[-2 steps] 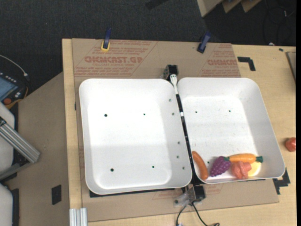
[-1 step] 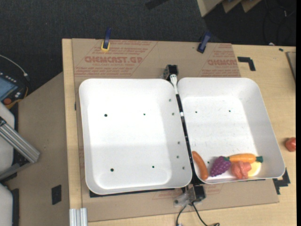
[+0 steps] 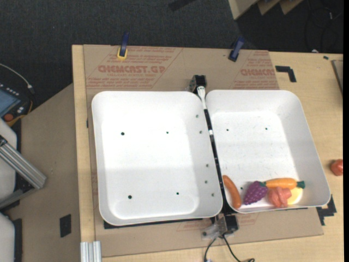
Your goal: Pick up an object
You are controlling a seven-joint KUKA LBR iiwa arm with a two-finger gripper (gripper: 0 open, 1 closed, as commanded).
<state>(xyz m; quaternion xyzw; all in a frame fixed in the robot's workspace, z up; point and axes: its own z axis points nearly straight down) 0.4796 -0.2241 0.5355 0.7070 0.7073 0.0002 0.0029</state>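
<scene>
Several toy foods lie along the near edge of the right bin [image 3: 283,111]. An orange-brown sausage [image 3: 232,191] sits at the near left corner. Beside it is a purple grape bunch [image 3: 254,192]. To the right, an orange carrot [image 3: 282,183] with a green tip rests over a red piece [image 3: 277,197] and a yellow piece [image 3: 295,197].
The left bin [image 3: 147,152] adjoins the right one along a black seam with clips. Both stand on a brown cardboard sheet [image 3: 163,64] held by clamps at the back. A small red object [image 3: 337,167] lies on the bench past the right bin.
</scene>
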